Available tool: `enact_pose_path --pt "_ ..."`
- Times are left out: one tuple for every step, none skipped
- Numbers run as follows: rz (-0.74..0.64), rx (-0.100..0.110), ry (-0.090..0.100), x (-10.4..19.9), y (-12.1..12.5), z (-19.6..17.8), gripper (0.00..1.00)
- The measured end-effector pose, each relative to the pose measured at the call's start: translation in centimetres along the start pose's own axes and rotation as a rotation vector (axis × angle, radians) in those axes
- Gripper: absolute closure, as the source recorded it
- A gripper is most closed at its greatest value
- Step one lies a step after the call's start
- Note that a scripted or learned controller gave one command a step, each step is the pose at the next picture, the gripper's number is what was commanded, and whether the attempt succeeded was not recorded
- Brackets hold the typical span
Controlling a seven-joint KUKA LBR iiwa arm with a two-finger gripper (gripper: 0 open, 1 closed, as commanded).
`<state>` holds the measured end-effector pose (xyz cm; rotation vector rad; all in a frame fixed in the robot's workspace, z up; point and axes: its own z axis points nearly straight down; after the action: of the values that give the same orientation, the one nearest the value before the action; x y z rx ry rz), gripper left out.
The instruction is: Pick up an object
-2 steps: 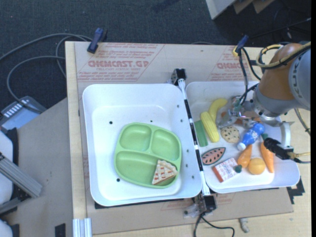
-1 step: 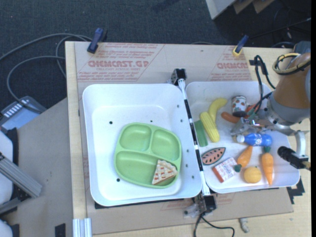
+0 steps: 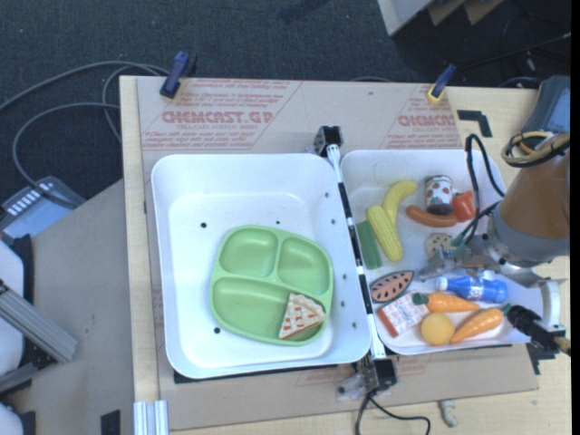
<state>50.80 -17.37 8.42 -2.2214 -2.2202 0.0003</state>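
The right bin [image 3: 367, 163] holds several toy foods: a banana [image 3: 397, 196], corn [image 3: 384, 232], a small can [image 3: 439, 191], a sausage [image 3: 429, 216], a watermelon slice [image 3: 390, 286], a blue bottle [image 3: 471, 288], an orange [image 3: 437, 330], a carrot [image 3: 478, 324] and a red-and-white carton [image 3: 401, 315]. My gripper [image 3: 446, 263] hangs low in this bin's right half, just above the blue bottle and beside a brown cookie [image 3: 439, 242]. The wrist hides what lies directly under it.
The left bin [image 3: 181, 243] holds a green divided plate [image 3: 263, 279] with a pizza slice [image 3: 301, 315] in its front compartment. A green strip [image 3: 367, 245] lies along the wall between the bins. Clamps and cables sit at the bench edges.
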Motion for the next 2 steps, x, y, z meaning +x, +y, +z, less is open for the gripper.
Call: enact_pose_path --pt "-0.001 -0.002 -0.001 -1.9 6.1 -2.2 0.00" --pt "-0.001 -0.003 -0.002 1.0 10.4 -0.1 0.00"
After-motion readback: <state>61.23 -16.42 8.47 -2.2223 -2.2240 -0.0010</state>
